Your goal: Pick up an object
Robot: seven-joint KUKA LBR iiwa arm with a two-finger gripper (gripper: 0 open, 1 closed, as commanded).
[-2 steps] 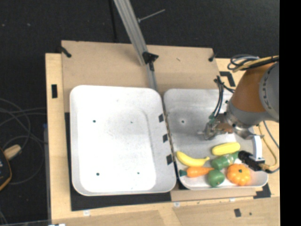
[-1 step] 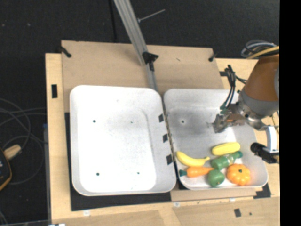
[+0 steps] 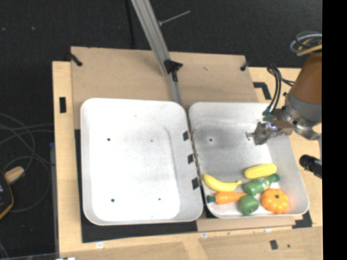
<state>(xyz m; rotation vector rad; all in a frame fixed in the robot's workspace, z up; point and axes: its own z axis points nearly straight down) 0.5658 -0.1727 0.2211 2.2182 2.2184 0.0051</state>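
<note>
In the right bin (image 3: 227,123) a cluster of toy foods lies along the near edge: a yellow banana (image 3: 220,183), a yellow piece (image 3: 260,171), a green bottle-like piece (image 3: 259,185), an orange carrot (image 3: 229,197), a green round piece (image 3: 248,204) and an orange pumpkin (image 3: 275,200). My gripper (image 3: 262,134) hangs over the right bin's far right part, well above the toys and apart from them. Nothing shows between its fingers.
The left bin (image 3: 135,161) lies beside the right one, joined by black clips at the middle. A slanted metal rail (image 3: 154,34) reaches in from the top. Black brackets sit at the bench's right edge (image 3: 310,164).
</note>
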